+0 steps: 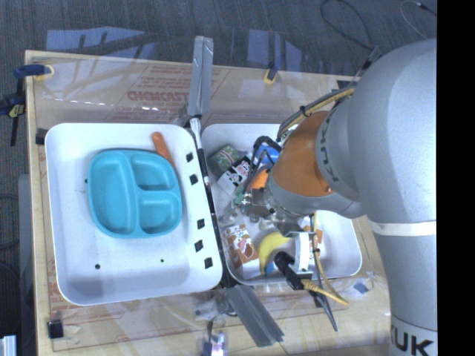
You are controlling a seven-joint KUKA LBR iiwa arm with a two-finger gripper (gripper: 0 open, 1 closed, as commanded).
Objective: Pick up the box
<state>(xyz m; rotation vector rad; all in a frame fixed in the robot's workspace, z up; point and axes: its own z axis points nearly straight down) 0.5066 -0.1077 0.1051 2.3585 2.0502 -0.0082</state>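
A small orange-and-white box (238, 245) lies flat near the front left of the right bin (347, 252). My gripper (251, 203) hangs low over the middle of this bin, just behind the box and among the clutter. The grey arm and its orange band cover the back right of the bin. Nothing can be made out in the gripper's grasp.
Close around the gripper lie a yellow banana-like thing (270, 244), a green packet (225, 156), a black-and-white carton (239, 173) and a blue item (266, 147). The left bin (67, 258) holds a turquoise divided tray (135, 192) and an orange carrot-like stick (161, 145).
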